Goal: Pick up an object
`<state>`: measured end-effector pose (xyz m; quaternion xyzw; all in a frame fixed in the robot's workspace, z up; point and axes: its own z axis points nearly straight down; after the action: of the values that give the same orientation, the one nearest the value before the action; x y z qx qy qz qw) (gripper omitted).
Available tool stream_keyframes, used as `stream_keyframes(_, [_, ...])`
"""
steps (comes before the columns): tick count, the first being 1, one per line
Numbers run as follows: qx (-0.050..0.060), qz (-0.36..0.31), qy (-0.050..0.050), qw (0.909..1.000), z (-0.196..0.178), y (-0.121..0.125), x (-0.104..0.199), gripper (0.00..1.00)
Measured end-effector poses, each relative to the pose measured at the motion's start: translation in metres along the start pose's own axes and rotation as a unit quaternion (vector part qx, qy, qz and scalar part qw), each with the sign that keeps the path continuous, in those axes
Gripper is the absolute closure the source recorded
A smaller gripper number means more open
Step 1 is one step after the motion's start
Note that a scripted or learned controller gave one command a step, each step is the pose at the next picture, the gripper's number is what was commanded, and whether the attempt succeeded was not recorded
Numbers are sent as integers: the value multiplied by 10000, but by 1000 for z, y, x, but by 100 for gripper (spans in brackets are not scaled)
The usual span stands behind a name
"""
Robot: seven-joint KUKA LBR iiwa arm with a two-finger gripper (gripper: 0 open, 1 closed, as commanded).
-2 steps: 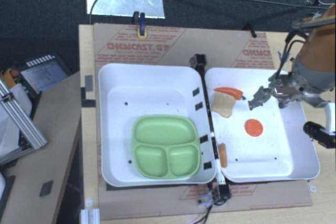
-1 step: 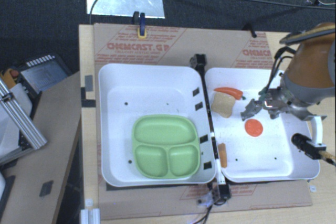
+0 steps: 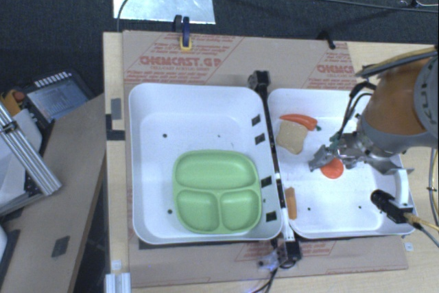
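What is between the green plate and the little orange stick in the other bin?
The camera view shows the two bin walls meeting there, with black clips along them, between the green plate and the orange stick. No toy lies between them.

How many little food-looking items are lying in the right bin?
4: an orange-red carrot-like piece at the back, a beige chunk just below it, a red round piece under the gripper, a small sausage-like stick front-left. The arm may hide more.

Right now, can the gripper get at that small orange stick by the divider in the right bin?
Probably yes. The orange stick lies alone beside the divider, nothing on it, and the gripper hovers in the same right bin; the wall alongside could crowd it.
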<state>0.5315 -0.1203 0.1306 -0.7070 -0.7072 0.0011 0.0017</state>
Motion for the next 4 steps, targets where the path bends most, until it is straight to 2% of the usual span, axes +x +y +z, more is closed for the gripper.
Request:
stream_keyframes(1, [-35,-6,-7,10000,47,1,0,0])
stream_keyframes(2, [-75,-3,-30,10000,33,4,-2,100])
stream_keyframes(3, [-48,-14,-9,10000,-10,6,-2,100])
stream_keyframes(4, [-62,-18,-12,10000,-75,5,-2,100])
